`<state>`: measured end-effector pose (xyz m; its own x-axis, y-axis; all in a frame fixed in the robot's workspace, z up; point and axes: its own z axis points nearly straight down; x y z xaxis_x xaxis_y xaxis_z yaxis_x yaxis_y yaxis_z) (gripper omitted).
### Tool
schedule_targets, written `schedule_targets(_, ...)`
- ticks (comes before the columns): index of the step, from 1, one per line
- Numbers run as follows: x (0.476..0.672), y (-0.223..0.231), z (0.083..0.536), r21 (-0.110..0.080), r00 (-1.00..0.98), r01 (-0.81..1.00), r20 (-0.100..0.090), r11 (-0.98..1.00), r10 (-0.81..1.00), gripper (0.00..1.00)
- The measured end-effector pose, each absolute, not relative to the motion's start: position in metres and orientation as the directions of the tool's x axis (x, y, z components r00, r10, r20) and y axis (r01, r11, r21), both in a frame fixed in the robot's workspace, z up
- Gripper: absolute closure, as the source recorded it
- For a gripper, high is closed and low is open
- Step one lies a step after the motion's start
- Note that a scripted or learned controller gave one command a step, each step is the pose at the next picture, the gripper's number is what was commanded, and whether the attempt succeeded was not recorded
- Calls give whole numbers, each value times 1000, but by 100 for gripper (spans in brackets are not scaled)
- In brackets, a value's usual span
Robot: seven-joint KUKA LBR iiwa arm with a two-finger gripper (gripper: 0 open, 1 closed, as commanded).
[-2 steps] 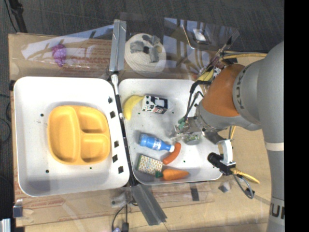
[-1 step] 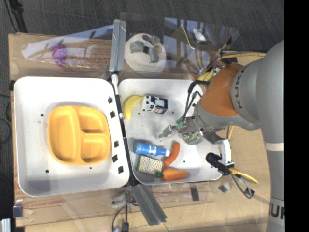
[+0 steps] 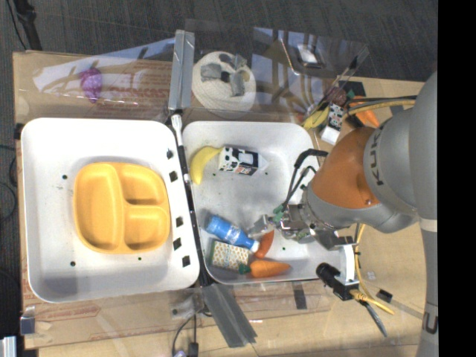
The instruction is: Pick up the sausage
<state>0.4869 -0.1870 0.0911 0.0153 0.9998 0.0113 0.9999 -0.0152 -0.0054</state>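
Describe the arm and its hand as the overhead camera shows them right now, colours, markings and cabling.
The arm is bulky, rounded grey links with a broad orange band above the wrist and dark lettering on the grey shell. A black cable loops from the orange section down toward the hand, a small cluster of dark and metallic parts with a touch of green.

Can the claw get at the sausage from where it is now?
Probably yes. The claw hangs in the right bin right beside the sausage, whose top looks bare. But a carrot and blue bottle crowd it, so a clean grip could be tight.
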Motion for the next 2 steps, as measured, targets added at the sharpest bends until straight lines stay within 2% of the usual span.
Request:
schedule_targets(1,488,-190,102,-4,14,1000,5,-14,1000,100)
schedule_targets(2,496,-113,235,0,-221,975,0,221,975,100)
